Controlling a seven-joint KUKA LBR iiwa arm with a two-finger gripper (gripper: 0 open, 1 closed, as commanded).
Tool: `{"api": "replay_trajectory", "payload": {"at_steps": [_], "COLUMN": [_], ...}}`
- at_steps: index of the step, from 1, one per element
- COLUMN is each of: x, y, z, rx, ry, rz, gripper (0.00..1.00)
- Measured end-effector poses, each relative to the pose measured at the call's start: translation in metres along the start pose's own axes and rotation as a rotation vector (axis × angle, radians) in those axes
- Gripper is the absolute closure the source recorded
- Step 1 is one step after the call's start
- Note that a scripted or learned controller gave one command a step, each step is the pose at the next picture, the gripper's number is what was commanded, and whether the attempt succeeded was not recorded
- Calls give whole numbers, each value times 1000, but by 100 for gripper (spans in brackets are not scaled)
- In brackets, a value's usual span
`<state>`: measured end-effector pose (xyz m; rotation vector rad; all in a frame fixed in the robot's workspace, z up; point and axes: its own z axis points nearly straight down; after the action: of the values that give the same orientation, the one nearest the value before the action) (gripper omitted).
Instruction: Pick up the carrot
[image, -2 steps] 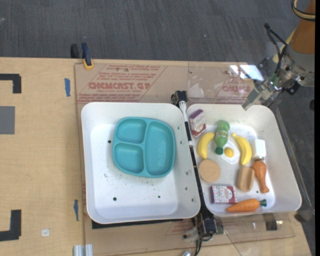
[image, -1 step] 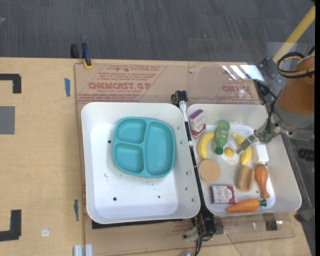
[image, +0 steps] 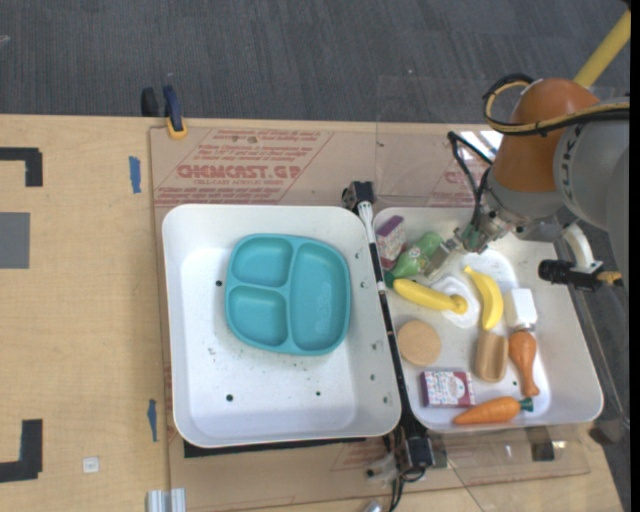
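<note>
Near the right bin's (image: 590, 400) front edge: carrot (image: 488, 411), lying flat beside a small box (image: 446, 387). Likely light, rigid, smooth; best pinched across the thick middle. Hand (image: 470, 238) well apart; opening impossible to tell.

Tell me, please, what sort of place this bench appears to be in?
Probably a robotics lab's pick-and-place test bench: a grey arm reaches over two white bins, one holding toy food such as a carrot, the other a teal divided plate.
</note>
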<state>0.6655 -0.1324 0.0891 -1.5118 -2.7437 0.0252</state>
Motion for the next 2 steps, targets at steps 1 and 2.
{"api": "replay_trajectory", "payload": {"at_steps": [1,2], "x": [102,99], "y": [-39,-95], "z": [-101,-12], "rx": [-26,-32], "ry": [-5,-15], "rz": [-122,-173], "gripper": [0,0]}}
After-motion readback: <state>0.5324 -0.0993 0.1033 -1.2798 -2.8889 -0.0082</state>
